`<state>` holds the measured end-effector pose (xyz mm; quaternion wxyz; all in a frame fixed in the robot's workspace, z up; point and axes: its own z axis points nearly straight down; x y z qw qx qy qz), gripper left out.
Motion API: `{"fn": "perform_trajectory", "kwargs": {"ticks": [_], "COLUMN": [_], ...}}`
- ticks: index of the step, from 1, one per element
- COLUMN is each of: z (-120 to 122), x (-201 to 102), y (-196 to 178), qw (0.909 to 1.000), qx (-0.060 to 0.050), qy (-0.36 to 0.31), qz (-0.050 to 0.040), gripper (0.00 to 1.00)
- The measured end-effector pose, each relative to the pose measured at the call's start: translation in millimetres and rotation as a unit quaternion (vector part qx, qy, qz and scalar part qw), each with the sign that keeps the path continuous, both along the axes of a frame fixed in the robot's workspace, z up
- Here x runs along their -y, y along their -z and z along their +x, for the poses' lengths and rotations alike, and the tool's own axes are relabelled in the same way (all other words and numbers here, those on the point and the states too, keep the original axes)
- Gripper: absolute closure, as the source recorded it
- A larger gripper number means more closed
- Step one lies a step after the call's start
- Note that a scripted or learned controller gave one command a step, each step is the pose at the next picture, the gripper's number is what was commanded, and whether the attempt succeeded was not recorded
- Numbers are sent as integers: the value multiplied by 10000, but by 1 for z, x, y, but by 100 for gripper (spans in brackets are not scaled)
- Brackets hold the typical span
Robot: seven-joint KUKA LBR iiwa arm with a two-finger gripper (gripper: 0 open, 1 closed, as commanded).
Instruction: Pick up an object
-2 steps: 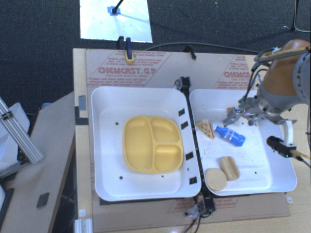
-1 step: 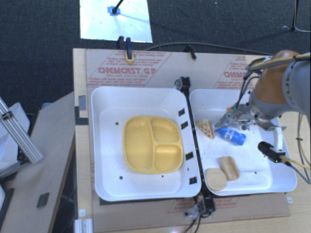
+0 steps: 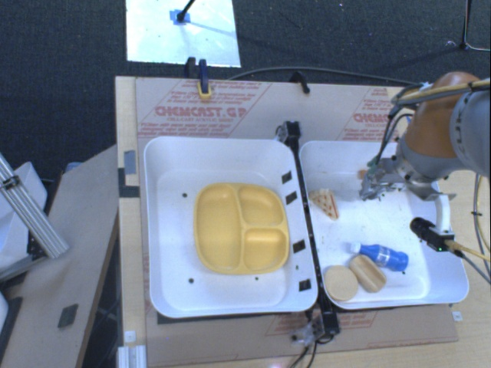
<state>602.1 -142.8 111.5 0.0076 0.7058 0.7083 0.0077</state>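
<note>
Nearest, round cracker (image 3: pixel 341 283) and bread roll (image 3: pixel 369 273); blue bottle (image 3: pixel 384 257) beside them. Leftward, yellow plate (image 3: pixel 240 228) in left bin (image 3: pixel 165 167). Wedge slice (image 3: pixel 325 203) mid right bin (image 3: pixel 441 286). Jaws (image 3: pixel 371 188) low over bin floor, opening indiscernible. Approach stage; next, settle on one item.

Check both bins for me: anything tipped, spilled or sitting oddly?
Nothing spilled or broken. The blue bottle lies on its side in the right bin, beside a bread roll and a round biscuit. A wedge-shaped food piece sits near the divider. The yellow divided plate lies flat in the left bin.
</note>
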Motion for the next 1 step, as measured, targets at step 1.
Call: {"fn": "perform_trajectory", "kwargs": {"ticks": [1], "z": [-6], "x": [-7], "y": [-53], "qw": [10000], "qx": [-82], "qy": [-5], "qz": [-5], "gripper": [100]}}
